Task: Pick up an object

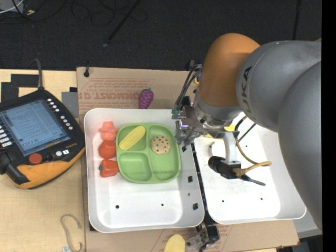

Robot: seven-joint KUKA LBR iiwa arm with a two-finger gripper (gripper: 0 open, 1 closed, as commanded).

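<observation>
Since the cookie [160, 145] lies in the upper right compartment of the green divided plate [142, 169], nearest the gripper [183, 132] at the left bin's [136, 214] right wall, I'd judge it the handiest pick, approached straight down clear of the plate's rim. Corn [131, 137] sits beside it. Whether the gripper has hold of anything I cannot tell.

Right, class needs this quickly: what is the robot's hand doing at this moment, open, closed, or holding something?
Hand: cannot be told; it sits low at the right edge of the left bin, beside the green tray.
</observation>
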